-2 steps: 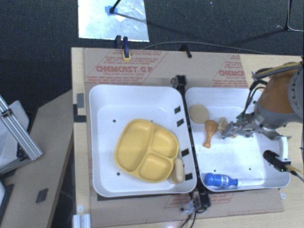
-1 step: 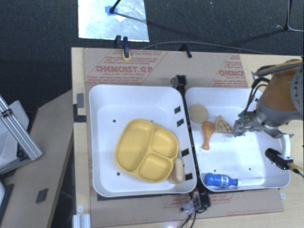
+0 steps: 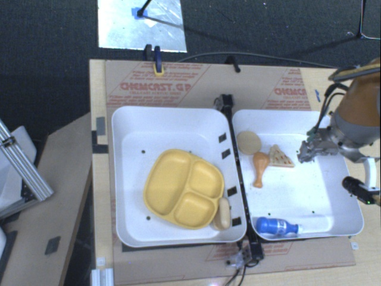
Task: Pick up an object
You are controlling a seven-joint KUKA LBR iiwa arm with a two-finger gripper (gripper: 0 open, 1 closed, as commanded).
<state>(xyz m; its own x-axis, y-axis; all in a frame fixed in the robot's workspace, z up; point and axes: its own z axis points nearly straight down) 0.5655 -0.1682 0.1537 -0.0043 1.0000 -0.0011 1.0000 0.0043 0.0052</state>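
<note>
Arm (image 3: 357, 109): grey body w/ broad orange band above wrist, rounded housing. Thin black cables loop along its left side. Gripper (image 3: 305, 151) is small, dark grey metal; a black fitting juts out lower down.

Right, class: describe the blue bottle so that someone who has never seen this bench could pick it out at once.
Start at the right bin, the one the arm reaches into. Follow its near wall to the corner beside the divider between the bins: the blue bottle lies there on its side. It is the one blue thing there; the drumstick, round disc and wedge are tan.
</note>
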